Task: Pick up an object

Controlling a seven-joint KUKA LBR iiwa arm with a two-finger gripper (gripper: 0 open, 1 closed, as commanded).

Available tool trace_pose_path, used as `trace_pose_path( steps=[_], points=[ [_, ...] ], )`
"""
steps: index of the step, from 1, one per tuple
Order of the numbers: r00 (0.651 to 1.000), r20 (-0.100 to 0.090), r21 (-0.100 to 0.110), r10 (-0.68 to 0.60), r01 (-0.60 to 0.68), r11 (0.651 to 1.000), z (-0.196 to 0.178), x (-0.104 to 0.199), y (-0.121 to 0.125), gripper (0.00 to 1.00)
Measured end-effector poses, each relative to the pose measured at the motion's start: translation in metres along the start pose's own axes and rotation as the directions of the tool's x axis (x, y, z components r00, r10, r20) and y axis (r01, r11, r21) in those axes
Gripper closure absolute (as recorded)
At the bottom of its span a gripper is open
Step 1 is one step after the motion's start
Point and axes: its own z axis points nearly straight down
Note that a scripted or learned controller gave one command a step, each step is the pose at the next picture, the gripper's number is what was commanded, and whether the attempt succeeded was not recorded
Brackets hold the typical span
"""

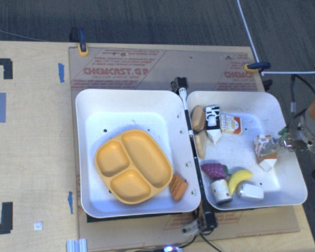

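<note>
Fingers: the gripper (286, 139) sat at the right rim of the right bin; whether its fingers were open or closed could not be told, since they were small and blurred at the frame's edge.
Arm: it entered from the right, with an orange patch visible just above the wrist at the frame's edge.
Nearest object: a crumpled grey-and-orange packet (264, 146) lay just beside the gripper, to its left, inside the right bin; contact could not be judged.
Right bin (283, 109): it also held a white wedge (267, 164) just below the packet, a yellow banana (239, 180), a white block (251, 192) beside the banana, a small white cup (220, 191), a purple grape bunch (214, 169), a tan bread roll (198, 118), a black-and-white carton (213, 116) and a red-and-white carton (230, 124).
Left bin (94, 114): it held a yellow divided plate (133, 166) with three compartments, and a brown pastry-like piece (178, 187) touching the plate's lower right edge.
Bins: they stood side by side, touching along a black divider strip (191, 146).
Table (31, 140): pale wood, with a brown printed board (147, 70) under the bins, clamped at its top corners.
</note>
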Motion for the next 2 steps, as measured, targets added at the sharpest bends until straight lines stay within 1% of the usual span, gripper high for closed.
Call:
trace_pose_path(
  steps=[1,2],
  points=[
    [1.0,0.0,0.0,-0.002,0.002,1.0,-0.022,0.057,0.016,1.0],
    [1.0,-0.001,0.001,-0.002,0.002,1.0,-0.052,0.147,0.052,1.0]
  ],
)
